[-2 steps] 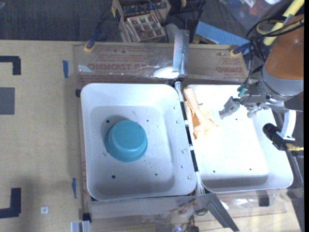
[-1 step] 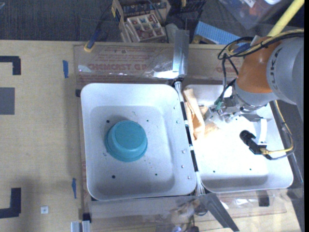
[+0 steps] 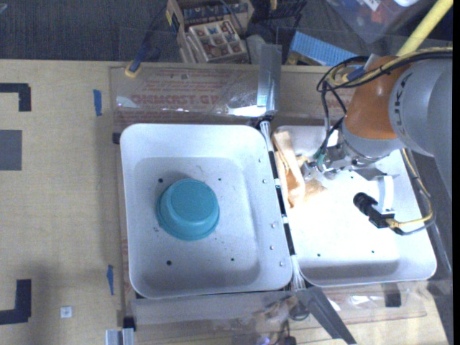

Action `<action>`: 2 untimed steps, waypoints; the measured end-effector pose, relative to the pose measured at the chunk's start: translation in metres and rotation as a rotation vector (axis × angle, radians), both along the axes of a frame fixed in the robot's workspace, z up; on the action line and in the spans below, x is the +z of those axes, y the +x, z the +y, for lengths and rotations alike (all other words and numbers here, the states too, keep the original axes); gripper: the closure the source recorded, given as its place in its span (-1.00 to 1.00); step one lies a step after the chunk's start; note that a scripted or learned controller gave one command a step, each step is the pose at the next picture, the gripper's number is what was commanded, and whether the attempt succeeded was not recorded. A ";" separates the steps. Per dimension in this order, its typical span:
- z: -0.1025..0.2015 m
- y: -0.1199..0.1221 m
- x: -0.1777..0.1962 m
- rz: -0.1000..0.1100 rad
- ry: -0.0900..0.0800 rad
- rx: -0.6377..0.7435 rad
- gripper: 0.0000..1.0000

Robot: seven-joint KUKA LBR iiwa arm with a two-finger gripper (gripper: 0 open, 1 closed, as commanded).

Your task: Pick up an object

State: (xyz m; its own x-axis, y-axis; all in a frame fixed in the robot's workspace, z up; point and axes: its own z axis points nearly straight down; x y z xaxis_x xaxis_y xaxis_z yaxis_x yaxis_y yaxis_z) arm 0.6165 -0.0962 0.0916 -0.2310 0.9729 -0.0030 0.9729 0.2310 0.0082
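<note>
End effector [image 3: 316,165] sits blurred against overexposed orange object [image 3: 293,175], grip unreadable.

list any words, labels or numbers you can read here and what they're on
Red print on the clear plastic sheet behind the left bin: too blurred to read.
Dark letters on the arm's grey housing: cut off, unreadable.
Printed box on the floor: too small to read.
Nothing else carries text.
</note>
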 end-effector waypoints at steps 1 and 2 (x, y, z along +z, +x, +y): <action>0.000 0.001 0.011 -0.005 0.002 -0.002 1.00; 0.041 0.045 0.095 0.005 -0.003 0.370 1.00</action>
